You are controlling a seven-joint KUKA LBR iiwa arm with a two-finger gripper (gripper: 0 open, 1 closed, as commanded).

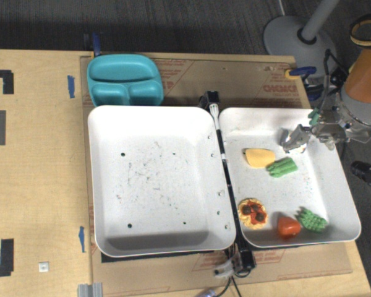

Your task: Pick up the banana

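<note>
The banana (260, 158), a short yellow piece, lies in the upper middle of the right bin (334, 184). A green vegetable (282, 167) touches its right end. My gripper (294, 141) hangs over the same bin, just above and to the right of the banana and a little apart from it. Nothing is visibly held in it. The arm, with its orange band (363, 79), comes in from the right edge.
Near the right bin's front lie a small round pizza toy (252, 212), a red piece (289, 227) and a green leafy piece (312, 220). The left bin (154, 178) sits alongside. A teal divided tray (125, 79) stands behind the left bin.
</note>
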